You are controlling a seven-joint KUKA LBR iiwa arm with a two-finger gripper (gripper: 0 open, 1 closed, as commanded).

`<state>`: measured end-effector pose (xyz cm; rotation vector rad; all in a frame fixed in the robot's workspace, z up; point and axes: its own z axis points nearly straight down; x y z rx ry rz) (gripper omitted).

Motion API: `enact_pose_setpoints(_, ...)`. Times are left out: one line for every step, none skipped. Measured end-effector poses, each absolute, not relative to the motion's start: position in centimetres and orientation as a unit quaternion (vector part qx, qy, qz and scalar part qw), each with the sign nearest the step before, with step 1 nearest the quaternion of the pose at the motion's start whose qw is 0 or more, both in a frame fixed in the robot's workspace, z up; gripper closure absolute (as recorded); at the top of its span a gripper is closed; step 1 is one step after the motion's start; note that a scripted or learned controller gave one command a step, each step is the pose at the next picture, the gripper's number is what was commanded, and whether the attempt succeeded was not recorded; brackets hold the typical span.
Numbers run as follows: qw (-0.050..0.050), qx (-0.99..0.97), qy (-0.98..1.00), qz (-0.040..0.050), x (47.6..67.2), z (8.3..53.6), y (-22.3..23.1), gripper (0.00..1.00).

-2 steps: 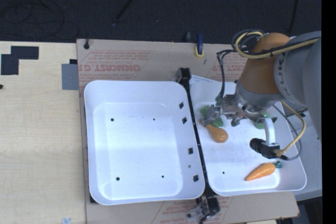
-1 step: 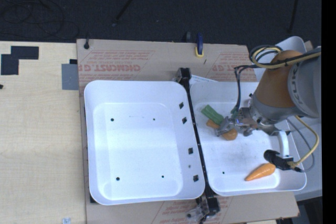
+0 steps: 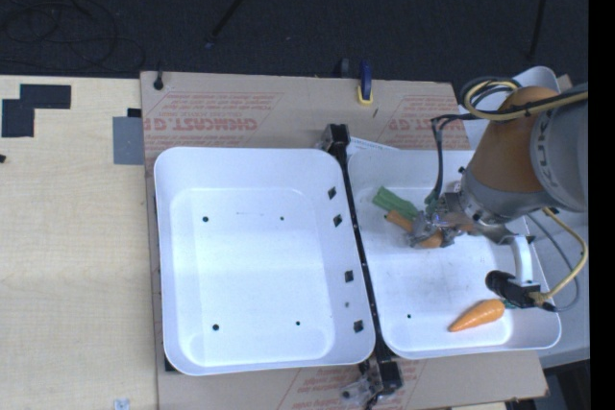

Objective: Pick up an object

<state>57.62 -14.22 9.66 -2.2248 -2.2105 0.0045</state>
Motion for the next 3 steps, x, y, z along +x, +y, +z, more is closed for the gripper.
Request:
enact_pose_setpoints(0.003,-0.706,-0.708,0.0013,55.6,10.7,-8.1,1.00)
enact_pose_setpoints(0.000,-0.706,-0.708,-0.0003,56.4,19.1,-1.3,1.00)
enact_pose_setpoints(0.001,-0.706,-0.708,0.0005,58.7,18.7,7.3,1.00)
